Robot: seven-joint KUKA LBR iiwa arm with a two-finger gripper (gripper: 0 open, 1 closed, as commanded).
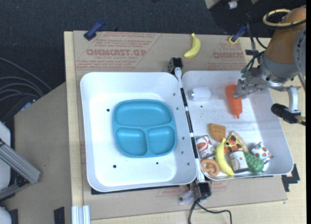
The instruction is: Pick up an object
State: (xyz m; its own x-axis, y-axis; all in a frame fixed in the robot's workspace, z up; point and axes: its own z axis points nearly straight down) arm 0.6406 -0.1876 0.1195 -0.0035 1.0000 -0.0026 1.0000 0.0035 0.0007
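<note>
The right bin (pixel 272 116) holds the toy food. An orange carrot (pixel 234 103) lies at its upper middle, pointing toward the front. My gripper (pixel 241 88) hangs at the carrot's far end, touching or just above it; whether it grips is hidden. A white block (pixel 200 93) lies to the carrot's left. Along the front of the bin are piled a biscuit (pixel 217 131), a banana (pixel 222 157), a pizza slice (pixel 235 143), a pretzel (pixel 210 166), a small can (pixel 204 146) and green broccoli (pixel 255 162).
The left bin (pixel 97 101) holds a blue divided plate (pixel 144 127). A second yellow banana (pixel 193 47) lies on the board behind the bins. Blue clamps (pixel 95 30) sit at the board's back edge. The arm (pixel 284 48) comes in over the right bin's far right corner.
</note>
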